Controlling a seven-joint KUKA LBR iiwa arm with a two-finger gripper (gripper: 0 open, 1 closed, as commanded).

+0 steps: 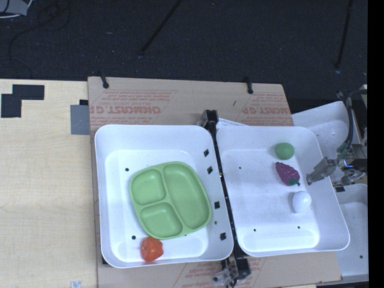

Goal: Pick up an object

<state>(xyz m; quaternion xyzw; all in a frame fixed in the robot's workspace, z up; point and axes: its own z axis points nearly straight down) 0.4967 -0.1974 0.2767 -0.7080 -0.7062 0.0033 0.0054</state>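
Observation:
The right bin (258,240) holds three small objects near its right side: a green round piece (284,150), a purple grape-like bunch (287,173) just below it, and a white egg-shaped piece (300,201) lower still. My gripper (329,171) hangs at the right rim of this bin, a little right of the purple bunch and above the white piece, touching none of them. In the left bin (114,143) lies a green divided plate (170,199), and a red-orange piece (151,249) rests by the front wall.
A black divider with clips (219,185) runs between the two bins. Brown cardboard (180,104) lies under them, on a pale wooden bench (42,191). White moulded parts (354,221) sit right of the right bin, under the arm.

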